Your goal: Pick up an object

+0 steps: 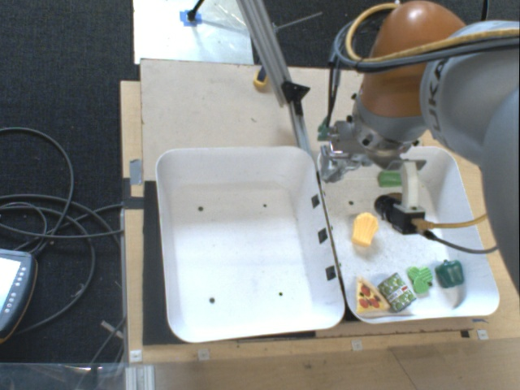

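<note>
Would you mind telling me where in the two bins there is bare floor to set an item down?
The left bin is bare across its whole floor. In the right bin, toys crowd the near edge: pizza slice, patterned block, green pieces and. The yellow toy sits mid-floor, and the arm overhangs the far end.

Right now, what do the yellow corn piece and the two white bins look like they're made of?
The yellow corn piece looks like molded plastic: uniform bright color, smooth, toy-like shape, though rubber is possible. The left bin and right bin look like thin formed plastic, with a matte white finish and rounded corners and rims.
</note>
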`<state>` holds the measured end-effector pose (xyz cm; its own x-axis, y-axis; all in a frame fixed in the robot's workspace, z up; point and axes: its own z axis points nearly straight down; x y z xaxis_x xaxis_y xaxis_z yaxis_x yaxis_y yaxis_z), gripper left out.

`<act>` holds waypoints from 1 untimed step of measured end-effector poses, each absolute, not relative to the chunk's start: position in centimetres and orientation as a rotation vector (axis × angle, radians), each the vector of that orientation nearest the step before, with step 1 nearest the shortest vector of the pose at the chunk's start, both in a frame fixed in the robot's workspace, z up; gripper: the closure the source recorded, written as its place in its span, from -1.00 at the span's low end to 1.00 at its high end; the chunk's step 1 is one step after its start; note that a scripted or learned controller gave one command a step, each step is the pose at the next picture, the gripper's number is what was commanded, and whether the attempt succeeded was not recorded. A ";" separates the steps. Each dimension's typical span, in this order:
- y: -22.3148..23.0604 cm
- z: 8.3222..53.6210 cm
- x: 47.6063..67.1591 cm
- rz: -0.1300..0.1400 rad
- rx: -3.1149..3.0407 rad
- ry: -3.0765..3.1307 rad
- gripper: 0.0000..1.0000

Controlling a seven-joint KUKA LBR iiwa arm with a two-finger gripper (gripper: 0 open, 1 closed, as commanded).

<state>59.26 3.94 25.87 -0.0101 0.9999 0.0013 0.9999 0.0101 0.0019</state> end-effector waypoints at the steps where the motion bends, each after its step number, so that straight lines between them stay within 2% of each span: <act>1: 8.3 25.8 62.6 0.007 2.210 2.231 1.00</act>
